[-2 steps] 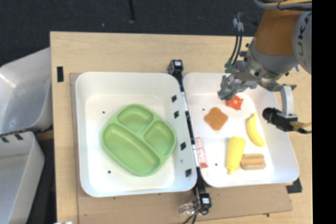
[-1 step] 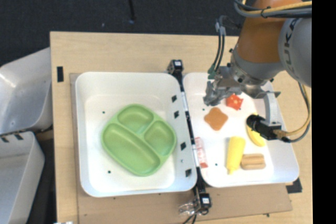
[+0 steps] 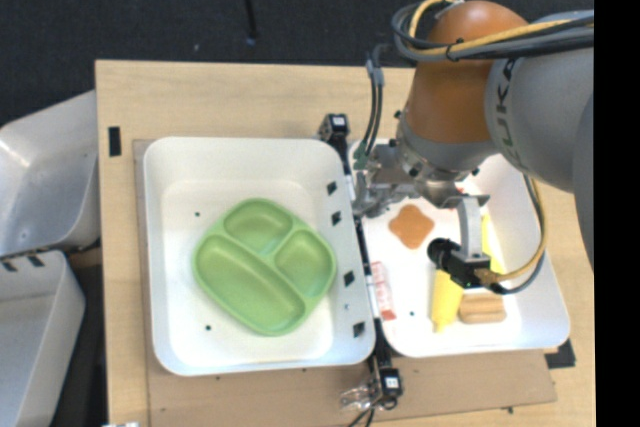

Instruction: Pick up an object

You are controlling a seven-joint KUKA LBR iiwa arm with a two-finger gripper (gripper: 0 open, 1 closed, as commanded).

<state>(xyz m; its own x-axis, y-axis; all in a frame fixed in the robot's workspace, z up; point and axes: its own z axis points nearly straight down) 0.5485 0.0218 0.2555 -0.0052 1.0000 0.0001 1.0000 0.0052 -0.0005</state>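
Observation:
The right bin point(image 3: 530, 315) holds an orange-brown flat piece point(image 3: 409, 227), a yellow elongated object point(image 3: 444, 301) and a tan block point(image 3: 482, 312) beside it. A small red thing point(image 3: 467, 184) peeks out from under the wrist. The arm's orange wrist hangs over the back of this bin. My gripper point(image 3: 376, 192) reaches down at the bin's left wall, just up and left of the orange-brown piece. Nothing is visibly held.
The left bin point(image 3: 170, 185) holds a green divided plate point(image 3: 264, 264). A red and white label point(image 3: 380, 291) lies by the wall between the two bins. Bare wooden bench point(image 3: 220, 95) surrounds both bins.

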